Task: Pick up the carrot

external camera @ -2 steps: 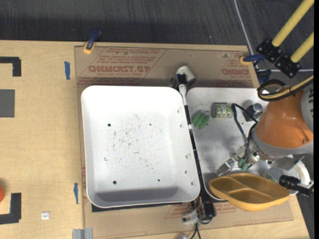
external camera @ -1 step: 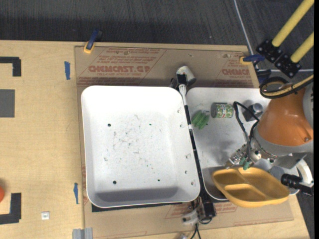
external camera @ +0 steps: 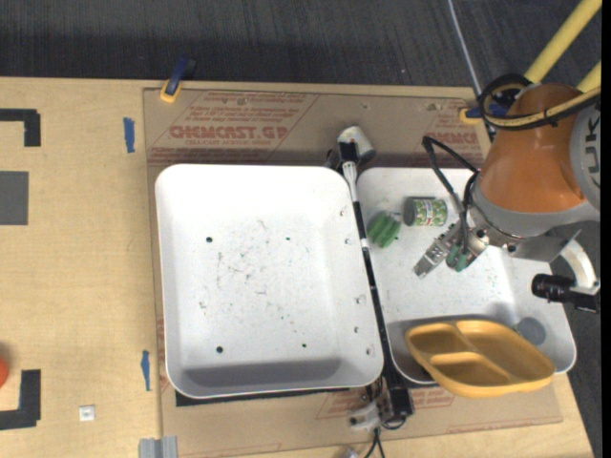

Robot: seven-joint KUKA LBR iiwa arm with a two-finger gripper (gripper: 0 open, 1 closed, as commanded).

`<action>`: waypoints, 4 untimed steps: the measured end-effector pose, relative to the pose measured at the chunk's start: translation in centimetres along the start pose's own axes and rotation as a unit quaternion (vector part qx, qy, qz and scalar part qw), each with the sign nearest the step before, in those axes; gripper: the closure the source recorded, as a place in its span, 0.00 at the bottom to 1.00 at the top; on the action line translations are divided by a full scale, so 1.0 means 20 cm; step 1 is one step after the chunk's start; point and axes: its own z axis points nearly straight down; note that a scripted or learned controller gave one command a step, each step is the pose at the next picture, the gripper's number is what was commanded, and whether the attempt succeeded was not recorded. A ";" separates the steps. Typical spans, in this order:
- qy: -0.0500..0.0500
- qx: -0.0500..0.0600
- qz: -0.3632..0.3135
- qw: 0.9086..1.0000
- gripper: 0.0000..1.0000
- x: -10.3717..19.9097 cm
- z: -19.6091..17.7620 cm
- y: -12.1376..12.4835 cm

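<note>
My gripper [external camera: 441, 256] hangs low over the middle of the right bin [external camera: 496, 284], pointing down and to the left from the orange-banded wrist [external camera: 530, 165]. Just left of it a small green ribbed object [external camera: 384, 229] lies near the bin's left wall. A small jar with a green label [external camera: 425, 211] lies on its side just above the gripper. I see nothing held at the gripper's tip.
A yellow two-compartment dish [external camera: 480, 356] sits at the right bin's front, overlapping its rim. The left bin [external camera: 181, 256] adjoins the right one, with a black cable [external camera: 363, 246] along their shared edge. A small orange-red thing [external camera: 3, 372] shows at the bench's far left edge.
</note>
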 end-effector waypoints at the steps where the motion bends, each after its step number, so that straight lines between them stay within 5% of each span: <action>1: 0.000 0.000 0.000 1.000 0.00 0.00 0.00 0.00; 2: 0.001 0.001 -0.145 0.989 0.00 0.27 0.00 0.02; 3: 0.001 0.000 -0.261 0.965 0.00 0.46 0.00 0.05; 4: 0.001 0.000 -0.260 0.966 0.00 0.46 0.00 0.05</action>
